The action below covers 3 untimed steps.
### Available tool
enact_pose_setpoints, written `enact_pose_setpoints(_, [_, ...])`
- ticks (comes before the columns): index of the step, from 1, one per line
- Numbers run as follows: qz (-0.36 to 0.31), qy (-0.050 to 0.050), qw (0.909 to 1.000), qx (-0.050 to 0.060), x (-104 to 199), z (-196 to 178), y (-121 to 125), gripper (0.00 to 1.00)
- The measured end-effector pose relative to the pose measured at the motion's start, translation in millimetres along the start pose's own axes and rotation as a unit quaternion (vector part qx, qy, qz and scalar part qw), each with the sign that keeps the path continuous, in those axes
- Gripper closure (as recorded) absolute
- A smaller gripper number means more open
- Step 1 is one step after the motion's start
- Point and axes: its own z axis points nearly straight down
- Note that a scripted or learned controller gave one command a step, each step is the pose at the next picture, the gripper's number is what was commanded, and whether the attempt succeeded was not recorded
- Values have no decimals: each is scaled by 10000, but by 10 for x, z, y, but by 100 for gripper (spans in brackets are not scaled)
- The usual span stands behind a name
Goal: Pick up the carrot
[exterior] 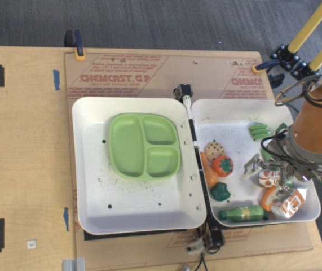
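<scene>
The carrot (208,175) is an orange piece lying along the left wall of the right bin (234,113), partly tucked under a red tomato (223,165). My gripper (269,173) hangs low over the right side of the same bin, well to the right of the carrot and apart from it. It sits right above a small red and white packet (270,179). The arm's orange band (316,132) covers the bin's right edge.
Around the carrot lie a speckled cookie (214,149), a dark green broccoli (221,192) and a green bottle (243,213) by the front wall. A green piece (258,130) and an orange-white pouch (286,202) lie nearer the gripper. The left bin (93,196) holds a green divided plate (144,145).
</scene>
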Motion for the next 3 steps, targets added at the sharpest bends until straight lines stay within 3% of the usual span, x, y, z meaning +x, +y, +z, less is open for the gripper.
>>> enact_pose_setpoints(1, [-964, 7, 9953, 35, -247, 528, 314, 0])
enact_pose_setpoints(2, [-3104, -6, 9506, 3, 156, 345, -143, 0])
enact_pose_setpoints(3, [-4029, 12, 9152, 50, 75, 540, 84, 0])
